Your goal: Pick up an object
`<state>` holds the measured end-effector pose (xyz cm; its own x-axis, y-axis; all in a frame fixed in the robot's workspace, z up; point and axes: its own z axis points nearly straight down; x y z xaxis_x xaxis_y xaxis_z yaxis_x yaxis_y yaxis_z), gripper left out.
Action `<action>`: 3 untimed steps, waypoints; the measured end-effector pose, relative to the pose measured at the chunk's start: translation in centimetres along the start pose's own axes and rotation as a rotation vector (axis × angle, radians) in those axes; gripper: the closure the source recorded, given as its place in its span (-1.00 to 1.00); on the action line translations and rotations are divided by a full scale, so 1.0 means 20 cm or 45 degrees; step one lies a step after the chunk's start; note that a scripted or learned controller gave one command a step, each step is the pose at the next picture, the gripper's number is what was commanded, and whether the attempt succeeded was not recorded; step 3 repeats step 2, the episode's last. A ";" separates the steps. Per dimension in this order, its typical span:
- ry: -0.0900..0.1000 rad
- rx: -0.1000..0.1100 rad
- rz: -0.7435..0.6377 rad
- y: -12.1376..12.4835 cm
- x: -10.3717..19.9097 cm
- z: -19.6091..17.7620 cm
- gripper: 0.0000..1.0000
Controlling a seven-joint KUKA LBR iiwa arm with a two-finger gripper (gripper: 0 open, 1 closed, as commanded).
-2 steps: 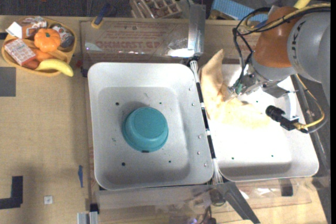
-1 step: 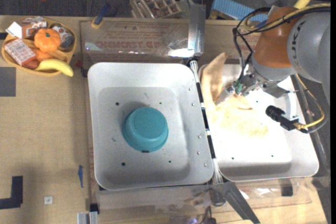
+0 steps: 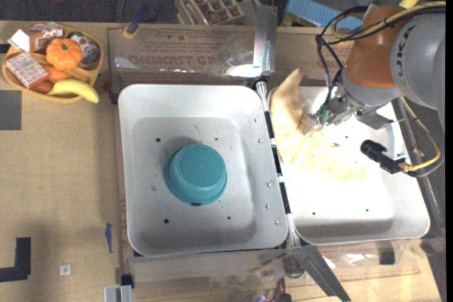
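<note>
Partial "KU" lettering on arm. Gripper at right bin's far-left corner, touching tan cloth; finger state can't tell. Teal bowl mid left bin.

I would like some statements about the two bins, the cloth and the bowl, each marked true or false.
1. A teal bowl sits upside down in the left bin. True.
2. A pale yellow cloth lies in the right bin. True.
3. The bowl and the cloth share one bin. False: the bowl is in the left bin, the cloth in the right.
4. The gripper is above the left bin. False: it is over the right bin, at the cloth's upper part.
5. A basket with a banana stands outside the bins, at the bench's far left. True.
</note>
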<state>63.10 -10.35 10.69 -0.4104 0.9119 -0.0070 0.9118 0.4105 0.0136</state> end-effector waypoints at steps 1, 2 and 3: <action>0.000 0.000 0.000 0.00 0.00 0.00 -1.00; 0.003 0.011 0.124 0.11 -0.09 0.10 -1.00; 0.003 0.011 0.124 0.11 -0.09 0.10 -1.00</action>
